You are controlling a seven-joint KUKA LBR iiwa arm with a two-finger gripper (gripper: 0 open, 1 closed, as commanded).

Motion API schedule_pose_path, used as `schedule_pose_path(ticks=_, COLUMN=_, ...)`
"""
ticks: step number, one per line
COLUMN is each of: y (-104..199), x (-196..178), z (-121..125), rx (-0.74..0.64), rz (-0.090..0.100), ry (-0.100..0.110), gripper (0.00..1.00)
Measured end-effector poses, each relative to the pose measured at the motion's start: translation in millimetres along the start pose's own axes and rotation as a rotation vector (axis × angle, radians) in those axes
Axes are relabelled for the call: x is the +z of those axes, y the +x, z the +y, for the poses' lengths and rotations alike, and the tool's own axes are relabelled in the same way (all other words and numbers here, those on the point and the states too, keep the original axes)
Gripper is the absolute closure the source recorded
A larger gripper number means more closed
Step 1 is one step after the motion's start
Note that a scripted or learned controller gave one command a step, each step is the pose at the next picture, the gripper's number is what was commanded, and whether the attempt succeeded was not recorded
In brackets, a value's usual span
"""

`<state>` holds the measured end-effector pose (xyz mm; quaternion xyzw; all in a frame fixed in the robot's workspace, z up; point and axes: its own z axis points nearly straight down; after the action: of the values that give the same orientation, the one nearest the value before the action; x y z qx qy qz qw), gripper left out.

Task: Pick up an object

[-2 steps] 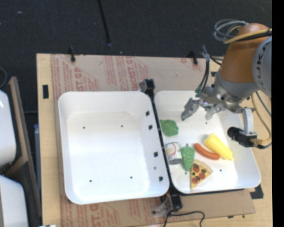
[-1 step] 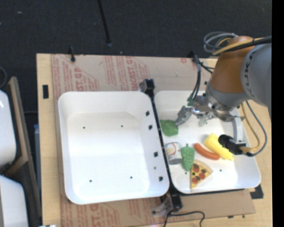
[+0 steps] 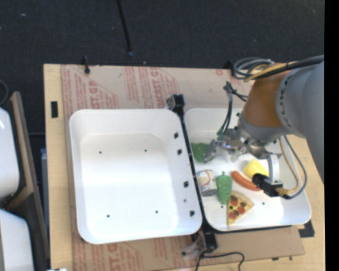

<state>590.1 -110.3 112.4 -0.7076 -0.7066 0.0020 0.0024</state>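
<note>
Beside triangular pizza slice, smooth orange carrot

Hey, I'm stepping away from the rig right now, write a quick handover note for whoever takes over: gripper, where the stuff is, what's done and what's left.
Gripper: low in the right bin, near its left wall, just beside the green toy. Whether it is open or shut cannot be told, and nothing is seen held.
Things: all in the right bin. Green toy upper left; yellow piece and orange carrot under the wrist; green vegetable, pizza slice and a small pale item toward the front.
Done: arm is down among the objects.
Left: grasp one, probably the green toy, and lift it.
</note>
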Motion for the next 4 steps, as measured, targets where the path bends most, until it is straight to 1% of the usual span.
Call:
schedule_pose_path(ticks=1, y=-1, x=-12, z=2, rx=0.001, rz=0.0, ry=-0.004, gripper=1.0)
schedule_pose_path(ticks=2, y=-3, x=-54, z=-3, rx=0.0, rz=-0.001, ry=-0.008, gripper=1.0)
schedule_pose_path(ticks=3, y=2, x=-109, z=6, rx=-0.002, rz=-0.001, ry=-0.01, gripper=1.0)
schedule_pose_path(ticks=4, y=1, x=-115, z=7, rx=-0.001, rz=0.0, ry=-0.005, gripper=1.0)
